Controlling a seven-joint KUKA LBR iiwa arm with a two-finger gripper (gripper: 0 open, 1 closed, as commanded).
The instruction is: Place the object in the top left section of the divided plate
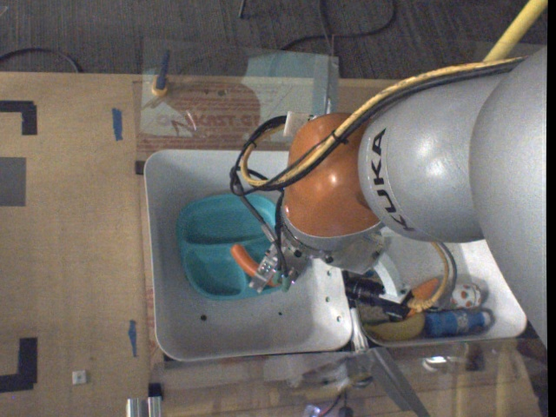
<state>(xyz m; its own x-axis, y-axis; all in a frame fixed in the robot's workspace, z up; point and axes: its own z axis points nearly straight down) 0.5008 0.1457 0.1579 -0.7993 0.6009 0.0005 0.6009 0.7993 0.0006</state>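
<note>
1 slim orange object (pixel 244 260) lies on the teal divided plate (pixel 208 233), hand (pixel 271 272) grip unclear.

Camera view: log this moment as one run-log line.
tool over teal divided plate | orange object at its tip, grasp unclear | plate in left white bin | placement unconfirmed

You are looking at a robotics lab: a plywood bench (pixel 69 233) wearing black marker squares (pixel 22 115) and blue tape tabs (pixel 117 124), loose cables (pixel 356 7) trailing over grey carpet (pixel 130 16), two white bins (pixel 165 233) sitting under a KUKA arm (pixel 417 172).
</note>
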